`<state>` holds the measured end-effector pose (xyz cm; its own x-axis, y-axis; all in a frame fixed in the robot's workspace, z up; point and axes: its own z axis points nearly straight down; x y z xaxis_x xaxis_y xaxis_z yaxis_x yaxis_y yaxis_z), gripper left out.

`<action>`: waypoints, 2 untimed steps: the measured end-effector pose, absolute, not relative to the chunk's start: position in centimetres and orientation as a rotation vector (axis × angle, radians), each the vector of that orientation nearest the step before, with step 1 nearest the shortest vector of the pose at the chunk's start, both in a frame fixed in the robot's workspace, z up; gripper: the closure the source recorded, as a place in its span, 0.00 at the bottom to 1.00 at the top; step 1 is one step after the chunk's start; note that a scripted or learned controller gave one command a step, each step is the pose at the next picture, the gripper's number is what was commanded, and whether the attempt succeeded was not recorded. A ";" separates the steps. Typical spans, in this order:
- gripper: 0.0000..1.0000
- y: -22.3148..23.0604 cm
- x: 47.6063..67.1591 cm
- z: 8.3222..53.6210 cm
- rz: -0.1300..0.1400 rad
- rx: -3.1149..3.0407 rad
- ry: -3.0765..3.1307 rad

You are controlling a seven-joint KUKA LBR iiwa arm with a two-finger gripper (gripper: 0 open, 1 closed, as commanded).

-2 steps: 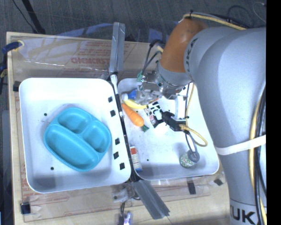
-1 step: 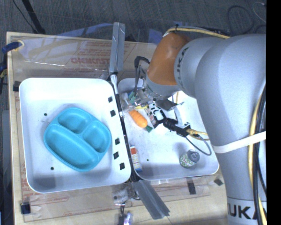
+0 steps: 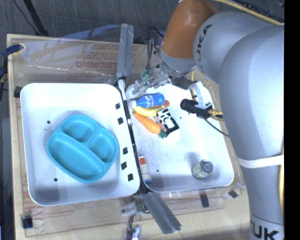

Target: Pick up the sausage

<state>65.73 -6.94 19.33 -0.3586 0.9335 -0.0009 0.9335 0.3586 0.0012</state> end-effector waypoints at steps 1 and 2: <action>1.00 -2.7 65.6 19.1 -0.003 1.310 2.859; 1.00 1.8 63.9 19.2 -0.002 0.856 3.025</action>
<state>63.91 1.82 19.15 -0.8518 0.5238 0.0020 0.5238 0.8518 -0.0020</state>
